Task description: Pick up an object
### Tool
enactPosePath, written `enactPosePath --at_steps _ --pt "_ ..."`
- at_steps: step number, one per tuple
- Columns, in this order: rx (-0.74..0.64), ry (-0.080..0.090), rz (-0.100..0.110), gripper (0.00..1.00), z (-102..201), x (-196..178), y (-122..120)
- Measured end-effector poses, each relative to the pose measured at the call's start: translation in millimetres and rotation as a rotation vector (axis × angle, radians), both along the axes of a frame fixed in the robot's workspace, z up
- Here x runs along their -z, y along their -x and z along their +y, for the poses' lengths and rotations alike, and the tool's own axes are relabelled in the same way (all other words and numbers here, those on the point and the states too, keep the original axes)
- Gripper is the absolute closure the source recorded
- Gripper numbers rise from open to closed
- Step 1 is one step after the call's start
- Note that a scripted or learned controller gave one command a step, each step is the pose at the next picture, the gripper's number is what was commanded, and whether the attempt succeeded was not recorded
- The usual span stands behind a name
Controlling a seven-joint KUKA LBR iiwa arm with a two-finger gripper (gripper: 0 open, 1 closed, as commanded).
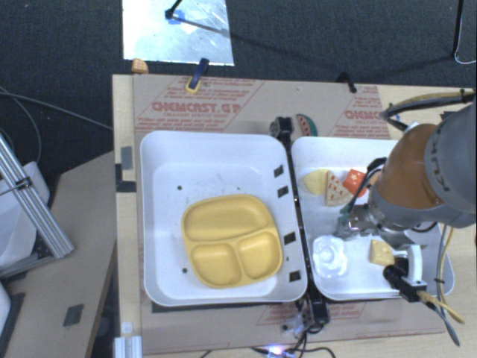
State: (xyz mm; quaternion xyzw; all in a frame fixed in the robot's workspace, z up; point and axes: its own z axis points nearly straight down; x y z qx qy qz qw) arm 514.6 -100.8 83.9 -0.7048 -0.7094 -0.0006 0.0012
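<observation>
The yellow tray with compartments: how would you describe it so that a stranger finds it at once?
Look at the left white bin, the one away from the arm. Lying on its floor, toward the near side, is the yellow tray. It is divided into three compartments, one long and two smaller, and is far larger than the small food pieces in the other bin.

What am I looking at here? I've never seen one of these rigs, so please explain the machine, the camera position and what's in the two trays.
One camera looks down at a slant on a bench with two shallow white bins. The grey arm with an orange band is a robot reaching in from the right over the right bin. The left bin holds a yellow divided plate. The right bin holds small toy food pieces: a yellow wedge, a pizza slice, a red piece, a white object and a tan block. The arm hides its gripper, so I cannot tell whether it holds anything.
</observation>
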Motion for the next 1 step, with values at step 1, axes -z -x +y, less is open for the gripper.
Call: enactPosePath --at_steps 1 --pt "-0.005 0.001 -0.015 1.00 51.3 -107.2 -41.6"
